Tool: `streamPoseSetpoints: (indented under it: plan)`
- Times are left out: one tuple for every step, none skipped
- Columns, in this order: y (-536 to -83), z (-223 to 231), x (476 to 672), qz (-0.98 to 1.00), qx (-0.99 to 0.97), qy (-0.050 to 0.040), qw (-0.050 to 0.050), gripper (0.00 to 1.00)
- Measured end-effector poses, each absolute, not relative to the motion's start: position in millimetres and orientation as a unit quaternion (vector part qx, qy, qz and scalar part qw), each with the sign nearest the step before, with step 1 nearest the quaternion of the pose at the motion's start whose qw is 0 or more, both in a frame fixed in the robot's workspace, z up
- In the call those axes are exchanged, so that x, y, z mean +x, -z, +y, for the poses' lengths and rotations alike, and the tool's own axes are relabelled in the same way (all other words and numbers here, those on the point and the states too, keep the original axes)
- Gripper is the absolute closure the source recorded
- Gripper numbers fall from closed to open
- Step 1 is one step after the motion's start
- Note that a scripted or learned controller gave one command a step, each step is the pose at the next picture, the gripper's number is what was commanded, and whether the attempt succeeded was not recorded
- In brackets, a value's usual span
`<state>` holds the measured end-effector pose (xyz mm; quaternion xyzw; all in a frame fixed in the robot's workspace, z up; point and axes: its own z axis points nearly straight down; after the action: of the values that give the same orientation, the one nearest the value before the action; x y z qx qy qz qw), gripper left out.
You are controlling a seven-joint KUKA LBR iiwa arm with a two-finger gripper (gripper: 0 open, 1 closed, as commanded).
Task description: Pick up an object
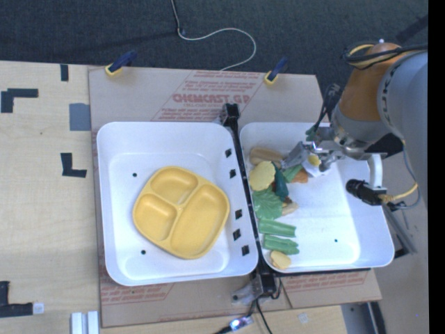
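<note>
My end effector (311, 156) hangs over the upper part of the right bin (361, 245); from this angle I cannot tell how far it is open or whether it grips anything. At its eight o'clock, along the bin's left wall, lies a jumble of toy food (272, 207): a yellow round piece (261, 176), green pieces (272, 221) below it, a small yellow one (281, 259) at the bottom. Farther out at nine o'clock, the left bin (118, 186) holds a yellow divided plate (181, 211). Both bins sit on cardboard (201, 99) on the tabletop (42, 193).
</note>
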<state>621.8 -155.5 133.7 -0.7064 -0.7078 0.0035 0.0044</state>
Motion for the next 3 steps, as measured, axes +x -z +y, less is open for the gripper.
streamPoseSetpoints:
  plan:
    - [-80,-156,621.3,-0.708,-0.706,-0.0029,0.001,0.0]
    - [-89,-155,621.4,-0.708,-0.706,-0.0033,0.002,1.0]
    - [-129,-150,625.3,-0.708,-0.706,-0.001,0.002,1.0]
